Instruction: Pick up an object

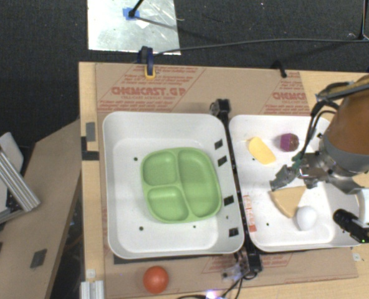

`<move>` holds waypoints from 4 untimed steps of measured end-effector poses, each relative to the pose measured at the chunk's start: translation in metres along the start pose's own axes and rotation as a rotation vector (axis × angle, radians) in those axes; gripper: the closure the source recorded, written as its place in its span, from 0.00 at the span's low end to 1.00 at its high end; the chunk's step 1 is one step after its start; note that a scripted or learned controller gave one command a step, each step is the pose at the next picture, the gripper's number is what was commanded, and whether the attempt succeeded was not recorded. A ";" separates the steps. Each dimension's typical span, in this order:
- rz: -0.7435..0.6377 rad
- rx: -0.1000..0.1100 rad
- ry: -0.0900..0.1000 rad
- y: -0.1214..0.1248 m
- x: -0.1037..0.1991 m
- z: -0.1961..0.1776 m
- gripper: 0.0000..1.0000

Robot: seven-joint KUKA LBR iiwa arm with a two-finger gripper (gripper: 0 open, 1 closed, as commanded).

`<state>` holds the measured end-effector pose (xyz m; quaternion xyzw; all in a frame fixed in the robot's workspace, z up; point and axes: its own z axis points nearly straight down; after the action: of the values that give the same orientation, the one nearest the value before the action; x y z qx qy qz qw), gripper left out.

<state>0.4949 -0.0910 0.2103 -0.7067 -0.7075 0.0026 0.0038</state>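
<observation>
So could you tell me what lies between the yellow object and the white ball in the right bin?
In the camera view, the tan wedge lies between the yellow object and the white ball.

Arm [353,136] is showing a broad orange band [359,114] above a grey wrist section [349,161]. Black cables [312,126] are looping along its side, one arcing over the top. Gripper [290,174] is looking dark grey and metallic, angular in shape. A white bracket [365,204] and a black part [353,223] are hanging beneath the wrist.
</observation>
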 end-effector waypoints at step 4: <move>0.003 -0.017 -0.005 0.014 0.001 0.122 0.00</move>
<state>0.5075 -0.0894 0.0886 -0.7076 -0.7066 -0.0016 -0.0041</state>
